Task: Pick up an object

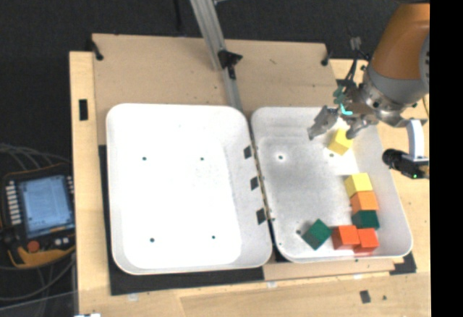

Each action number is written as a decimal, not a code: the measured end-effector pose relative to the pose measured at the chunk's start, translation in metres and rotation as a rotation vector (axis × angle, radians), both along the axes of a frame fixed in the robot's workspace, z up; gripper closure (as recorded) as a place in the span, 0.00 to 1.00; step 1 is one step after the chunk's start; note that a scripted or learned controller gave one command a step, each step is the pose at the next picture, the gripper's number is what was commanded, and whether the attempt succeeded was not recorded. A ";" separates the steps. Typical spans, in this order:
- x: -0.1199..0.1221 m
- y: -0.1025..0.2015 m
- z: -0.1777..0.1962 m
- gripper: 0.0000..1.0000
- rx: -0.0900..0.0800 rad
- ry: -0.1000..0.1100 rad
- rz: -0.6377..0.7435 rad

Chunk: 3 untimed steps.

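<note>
Yellow block: right bin, near far edge, tilted, touching the hand. Hand spread open, nothing gripped. Step: approach. Next: centre fingers, close, lift.

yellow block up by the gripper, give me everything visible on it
The yellow block is a small, plain, solid-coloured cube, matte, material unclear. It sits tilted, one corner pointing down, in the upper part of the right bin, directly under the gripper. One finger stretches out to its left and another comes down at its top right edge, so it looks caught at the fingertips, though the contact itself is too small to confirm. It is apart from the other blocks near the bin's lower right corner.
</note>
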State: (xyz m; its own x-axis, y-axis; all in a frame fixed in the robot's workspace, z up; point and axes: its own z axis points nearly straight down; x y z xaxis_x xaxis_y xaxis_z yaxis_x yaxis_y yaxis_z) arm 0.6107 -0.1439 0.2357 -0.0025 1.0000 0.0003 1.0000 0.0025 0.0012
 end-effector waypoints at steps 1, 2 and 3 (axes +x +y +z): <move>-0.008 0.006 -0.054 0.00 -0.002 0.005 -0.003; -0.013 0.012 -0.100 0.00 -0.002 0.005 -0.006; -0.012 0.010 -0.139 0.00 -0.003 0.000 -0.005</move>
